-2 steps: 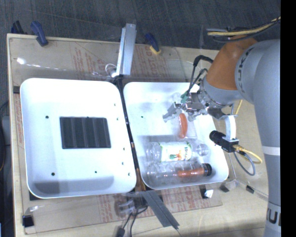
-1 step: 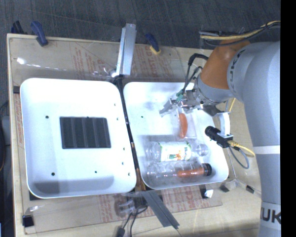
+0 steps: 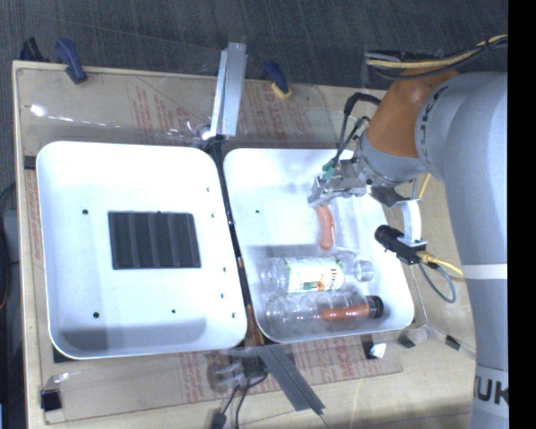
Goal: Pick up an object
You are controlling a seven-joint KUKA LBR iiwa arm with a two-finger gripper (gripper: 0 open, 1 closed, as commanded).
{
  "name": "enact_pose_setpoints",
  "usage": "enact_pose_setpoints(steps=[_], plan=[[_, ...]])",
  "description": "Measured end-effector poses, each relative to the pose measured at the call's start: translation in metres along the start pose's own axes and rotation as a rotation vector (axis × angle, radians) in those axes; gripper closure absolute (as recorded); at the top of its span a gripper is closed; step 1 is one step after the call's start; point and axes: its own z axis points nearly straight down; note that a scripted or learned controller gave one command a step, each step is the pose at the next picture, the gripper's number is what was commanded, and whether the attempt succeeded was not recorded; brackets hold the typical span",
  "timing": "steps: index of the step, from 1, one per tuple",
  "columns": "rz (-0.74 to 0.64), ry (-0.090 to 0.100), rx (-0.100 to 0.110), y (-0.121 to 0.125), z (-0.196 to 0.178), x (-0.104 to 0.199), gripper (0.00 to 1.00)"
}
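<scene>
While my arm (image 3: 447, 123) reaches in from the right over the right bin (image 3: 259, 195), my gripper (image 3: 335, 186) hangs low near that bin's far side, just above the upper end of an orange sausage-shaped thing (image 3: 325, 228) lying lengthwise on the white floor. Whether I am spread or pinched I cannot tell from this slant, and whether I touch that piece is unclear too. Nearer the front wall lie a clear bottle with a green and orange label (image 3: 311, 275) and a clear bottle with a black cap (image 3: 326, 310), side by side, close together. The left bin (image 3: 62, 239) bears a dark ribbed rectangular pad (image 3: 154, 239) at its middle.
</scene>
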Motion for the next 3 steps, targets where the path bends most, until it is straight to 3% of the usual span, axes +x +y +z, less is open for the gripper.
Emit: enact_pose_setpoints(steps=[1, 2, 3], plan=[[-0.043, 0.020, 0.041, 0.009, 0.034, 0.067, 1.00], [-0.043, 0.020, 0.041, 0.009, 0.034, 0.066, 0.00], [-0.080, 0.020, 0.036, -0.070, 0.005, 0.012, 0.00]])
